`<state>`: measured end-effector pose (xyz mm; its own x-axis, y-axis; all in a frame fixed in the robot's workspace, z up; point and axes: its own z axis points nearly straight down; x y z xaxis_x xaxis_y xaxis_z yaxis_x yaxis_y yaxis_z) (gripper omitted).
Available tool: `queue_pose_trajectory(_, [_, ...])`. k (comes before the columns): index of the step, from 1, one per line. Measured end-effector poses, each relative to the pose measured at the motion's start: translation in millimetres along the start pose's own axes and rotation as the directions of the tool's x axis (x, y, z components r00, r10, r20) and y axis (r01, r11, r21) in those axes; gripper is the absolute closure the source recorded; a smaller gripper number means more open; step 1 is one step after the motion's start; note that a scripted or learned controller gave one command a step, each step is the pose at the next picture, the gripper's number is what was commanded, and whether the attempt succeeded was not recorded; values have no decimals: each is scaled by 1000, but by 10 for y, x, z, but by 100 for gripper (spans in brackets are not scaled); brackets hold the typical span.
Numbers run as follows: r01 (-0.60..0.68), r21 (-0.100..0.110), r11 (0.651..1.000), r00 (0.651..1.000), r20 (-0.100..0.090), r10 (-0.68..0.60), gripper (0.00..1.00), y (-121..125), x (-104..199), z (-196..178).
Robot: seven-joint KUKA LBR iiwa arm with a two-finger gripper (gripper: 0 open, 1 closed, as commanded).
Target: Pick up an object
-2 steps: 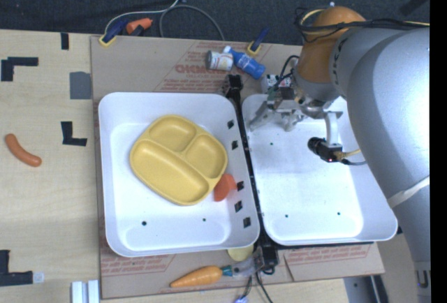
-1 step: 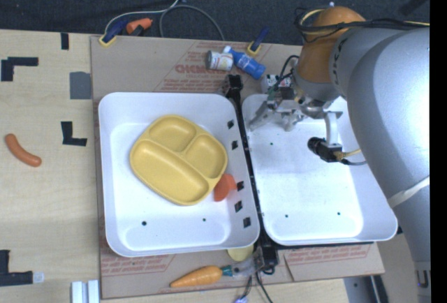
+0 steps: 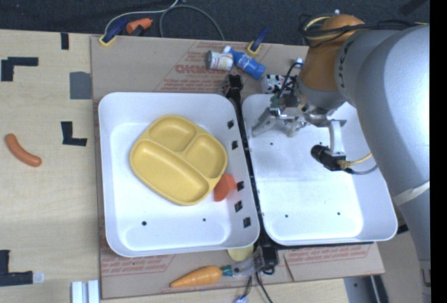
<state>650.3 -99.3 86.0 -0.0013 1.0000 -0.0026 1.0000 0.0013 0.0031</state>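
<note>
My gripper (image 3: 276,127) is low over the far left part of the right bin (image 3: 314,221). Its two silver fingers (image 3: 260,124) spread apart, with only white bin floor between them. In the left bin (image 3: 115,155) lies a yellow divided plate (image 3: 178,158). A small orange-red object (image 3: 223,188) rests against the plate's right edge, well to the left of the gripper across the bins' shared wall.
The grey arm (image 3: 391,106) covers the right bin's right side. Behind the bins lie a white and blue bottle (image 3: 236,61) and an orange clamp (image 3: 129,27). A toy carrot (image 3: 198,277) sits in front of the bins. An orange sausage (image 3: 22,150) lies far left.
</note>
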Motion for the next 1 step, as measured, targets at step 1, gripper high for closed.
queue_pose_trajectory(1, [1,3,1000,1000,-3,-1,0,187,-32,6])
